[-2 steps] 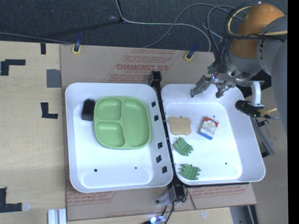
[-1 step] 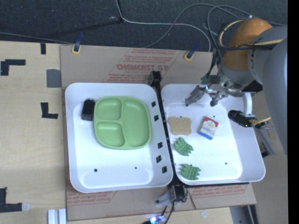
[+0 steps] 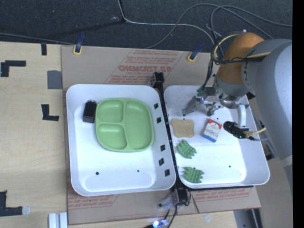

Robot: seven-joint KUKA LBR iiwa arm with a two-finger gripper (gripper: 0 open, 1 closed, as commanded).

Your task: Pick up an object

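Note:
My gripper point(image 3: 200, 109) hangs over the back of the right bin point(image 3: 251, 167), its fingers spread open with nothing between them. Just in front of it lies a tan slice of toast point(image 3: 183, 127). A small blue, white and red carton point(image 3: 212, 130) sits to the right of the toast, below the gripper's right finger. Two green leafy pieces lie nearer the front, one point(image 3: 186, 149) mid-bin and one point(image 3: 193, 174) close to the front wall.
The left bin point(image 3: 80, 170) holds a green divided plate point(image 3: 125, 125) and a small black block point(image 3: 89, 111) beside the plate's left edge. A black divider point(image 3: 164, 127) runs between the bins. Cables point(image 3: 237, 127) trail at the arm's wrist.

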